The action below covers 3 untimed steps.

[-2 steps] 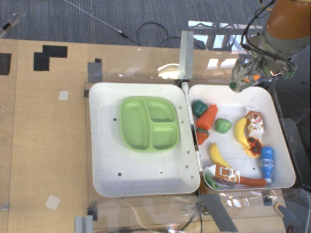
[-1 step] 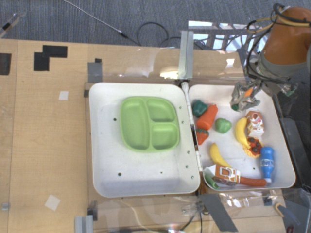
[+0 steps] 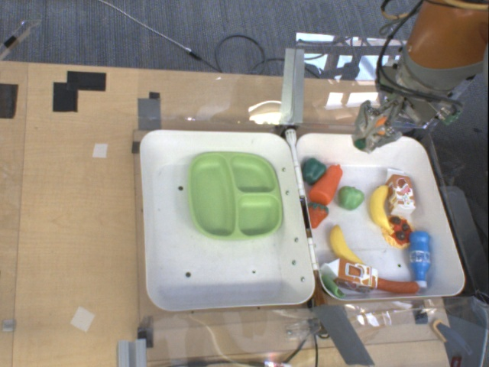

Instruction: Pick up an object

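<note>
Two curved glossy bananas (image 3: 380,207)

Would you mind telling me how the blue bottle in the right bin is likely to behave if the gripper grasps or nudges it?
The blue bottle lies on its side, so its round body may roll when nudged. It looks like smooth plastic, probably light and slippery. Lying close beside the bin's wall, it leaves fingers little room.

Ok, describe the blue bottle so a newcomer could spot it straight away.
Start at the right bin, the one crowded with toy food, beside the bin that bears the green tray. Go to its near right corner: the blue bottle lies there, just below a yellow banana and a snack packet. It is the only blue thing in the bin, and has a white label.
</note>
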Each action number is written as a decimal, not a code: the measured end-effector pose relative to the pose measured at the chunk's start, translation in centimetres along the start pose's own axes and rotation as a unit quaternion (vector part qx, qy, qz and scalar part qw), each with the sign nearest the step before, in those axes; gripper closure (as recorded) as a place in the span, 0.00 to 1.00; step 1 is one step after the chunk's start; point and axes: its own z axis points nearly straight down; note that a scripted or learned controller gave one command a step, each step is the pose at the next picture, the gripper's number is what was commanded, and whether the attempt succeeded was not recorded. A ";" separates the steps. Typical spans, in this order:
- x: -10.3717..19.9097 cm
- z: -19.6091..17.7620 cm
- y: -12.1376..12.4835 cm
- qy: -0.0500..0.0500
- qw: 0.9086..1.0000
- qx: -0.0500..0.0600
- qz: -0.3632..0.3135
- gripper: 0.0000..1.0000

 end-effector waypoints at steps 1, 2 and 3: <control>-4.6 -0.9 6.3 0.002 1.000 -0.003 0.022 1.00; -1.6 1.5 12.6 0.005 0.998 -0.004 0.064 1.00; -6.1 1.9 8.5 0.003 0.990 -0.004 -0.140 1.00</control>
